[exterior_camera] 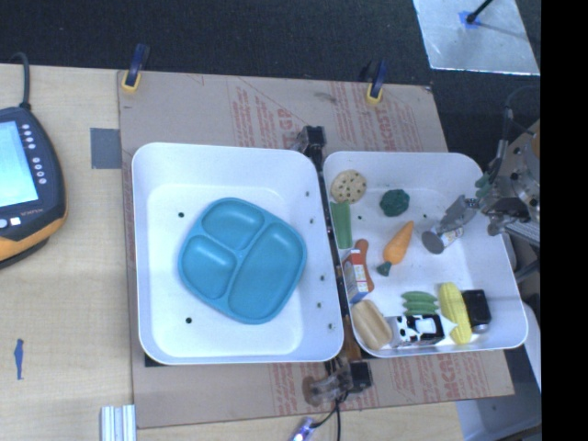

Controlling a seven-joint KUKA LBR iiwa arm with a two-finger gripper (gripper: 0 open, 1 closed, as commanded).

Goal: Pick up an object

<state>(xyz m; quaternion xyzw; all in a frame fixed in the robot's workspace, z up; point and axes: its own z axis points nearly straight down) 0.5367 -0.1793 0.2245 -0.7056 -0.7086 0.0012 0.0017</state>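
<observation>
Bins: two, a left bin (147,246) and a right bin (496,255).
Blue plate (242,260): one, in the left bin.
Toys: about ten, all in the right bin, one carrot (399,242) among them.
Gripper (439,237): low over the right bin, beside the carrot.
Fingers: too blurry to tell.

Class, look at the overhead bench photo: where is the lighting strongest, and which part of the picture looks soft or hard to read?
Camera view: the white bins are brightest, nearly washed out, and a floor patch glares; the gripper near the carrot looks soft and indistinct, and the small toys by the corn lack fine detail.
</observation>
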